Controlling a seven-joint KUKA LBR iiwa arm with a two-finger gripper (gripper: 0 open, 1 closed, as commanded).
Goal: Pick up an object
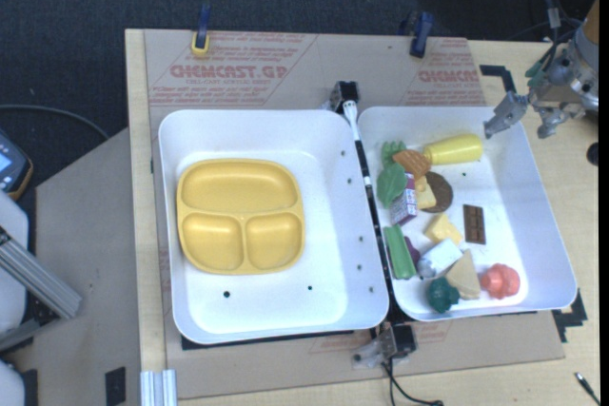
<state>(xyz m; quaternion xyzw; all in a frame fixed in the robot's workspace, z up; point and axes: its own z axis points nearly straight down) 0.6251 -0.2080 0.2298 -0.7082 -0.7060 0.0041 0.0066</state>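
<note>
The arm (pixel 582 71) runs off the right edge, so little past its wrist is on show. The claw (pixel 523 114) is blurred, and its fingers can't be read. In the right bin (pixel 547 204), the toy food pile (pixel 428 214) overlaps itself; several small pieces are too small to name. The tabletop (pixel 152 204) is cut at the bottom.

The gripper (pixel 525 117) hangs with fingers spread, holding nothing.
</note>
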